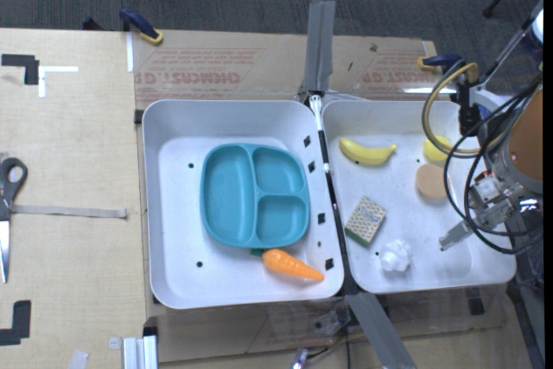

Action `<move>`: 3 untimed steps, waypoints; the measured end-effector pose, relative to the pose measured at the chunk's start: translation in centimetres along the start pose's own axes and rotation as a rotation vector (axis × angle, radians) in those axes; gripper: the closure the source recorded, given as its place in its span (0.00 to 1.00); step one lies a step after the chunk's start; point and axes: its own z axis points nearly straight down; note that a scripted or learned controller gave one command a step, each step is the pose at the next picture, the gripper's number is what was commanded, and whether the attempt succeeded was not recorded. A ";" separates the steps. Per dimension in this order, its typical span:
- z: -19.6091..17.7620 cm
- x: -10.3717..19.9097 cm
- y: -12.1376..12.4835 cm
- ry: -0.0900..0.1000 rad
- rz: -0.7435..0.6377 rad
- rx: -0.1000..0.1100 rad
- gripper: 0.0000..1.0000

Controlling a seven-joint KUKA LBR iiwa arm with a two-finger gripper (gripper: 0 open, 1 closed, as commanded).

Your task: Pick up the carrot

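- The arm (527, 151) comes in from the right and is cut off by the frame edge; cables (454, 143) hang in front of it and cover much of the wrist.
- The gripper (462, 233) is over the right side of the right bin (432, 276). A thin grey finger (454, 238) points down to the left, but the rest is tangled with cables, so I cannot tell if it is released or clenched. Nothing is seen in it.
- A yellow thing (435, 151) by the cables is half hidden; it is perhaps a second banana.
- A round tan object (429, 182) lies just under it, too blurred to name.
- The carrot (292, 265) is in the left bin (164, 212), near its front right corner, touching or just below the front edge of the teal divided plate (255, 194). It is well apart from the gripper.
- The long axis of the carrot runs nearly left to right, a little tilted: the thick end is at upper left, by the plate, and the thin tip points to lower right, toward the bin wall.
- In the right bin also lie a banana (367, 152), a small patterned box (365, 220) and a white crumpled piece (396, 256).
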 end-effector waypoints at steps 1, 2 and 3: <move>4.8 -2.1 1.3 0.001 0.186 -0.002 0.00; 4.8 -3.0 1.1 -0.001 -0.237 -0.002 0.00; 4.8 -0.8 -8.5 -0.001 -0.116 0.000 0.00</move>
